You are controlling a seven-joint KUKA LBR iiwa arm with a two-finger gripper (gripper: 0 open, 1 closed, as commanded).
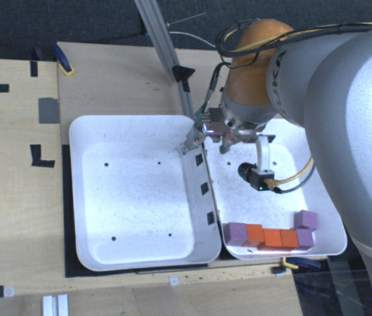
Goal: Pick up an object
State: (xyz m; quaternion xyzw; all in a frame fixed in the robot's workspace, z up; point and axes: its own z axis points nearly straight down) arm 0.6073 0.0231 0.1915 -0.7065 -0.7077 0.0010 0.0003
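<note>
The tool (205,131) hangs over the far end of the wall between the left bin (133,189) and the right bin (291,199) (clenched or released, I cannot tell), well apart from the purple and orange blocks (268,237) lined along the right bin's near edge.

No legible text, labels or numbers anywhere
</note>
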